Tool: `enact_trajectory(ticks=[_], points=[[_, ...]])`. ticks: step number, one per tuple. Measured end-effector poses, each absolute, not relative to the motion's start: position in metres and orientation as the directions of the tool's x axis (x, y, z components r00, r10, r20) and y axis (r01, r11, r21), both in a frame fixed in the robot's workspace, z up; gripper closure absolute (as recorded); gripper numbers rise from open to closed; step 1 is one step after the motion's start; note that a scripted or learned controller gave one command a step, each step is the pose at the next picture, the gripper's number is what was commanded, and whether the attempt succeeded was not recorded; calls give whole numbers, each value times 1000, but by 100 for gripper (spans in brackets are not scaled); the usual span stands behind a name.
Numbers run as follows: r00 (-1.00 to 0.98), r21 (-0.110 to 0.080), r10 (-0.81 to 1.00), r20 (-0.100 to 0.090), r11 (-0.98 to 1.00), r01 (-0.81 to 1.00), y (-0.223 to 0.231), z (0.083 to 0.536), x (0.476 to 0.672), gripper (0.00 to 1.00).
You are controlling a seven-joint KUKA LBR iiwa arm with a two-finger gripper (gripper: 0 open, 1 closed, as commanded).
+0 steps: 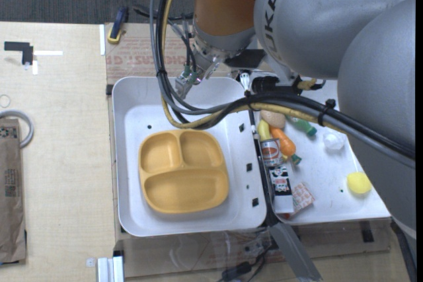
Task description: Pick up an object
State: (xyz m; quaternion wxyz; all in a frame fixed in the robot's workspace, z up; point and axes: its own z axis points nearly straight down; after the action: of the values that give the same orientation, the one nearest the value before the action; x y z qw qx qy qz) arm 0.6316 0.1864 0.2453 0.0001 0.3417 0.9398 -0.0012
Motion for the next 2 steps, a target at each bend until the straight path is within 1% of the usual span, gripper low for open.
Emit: enact_trajectory(ticks=[1, 2], points=[[-490, -2, 872, -2, 490, 872, 184, 149, 624, 100], [-221, -2, 975, -2, 221, 975, 211, 108, 624, 100]])
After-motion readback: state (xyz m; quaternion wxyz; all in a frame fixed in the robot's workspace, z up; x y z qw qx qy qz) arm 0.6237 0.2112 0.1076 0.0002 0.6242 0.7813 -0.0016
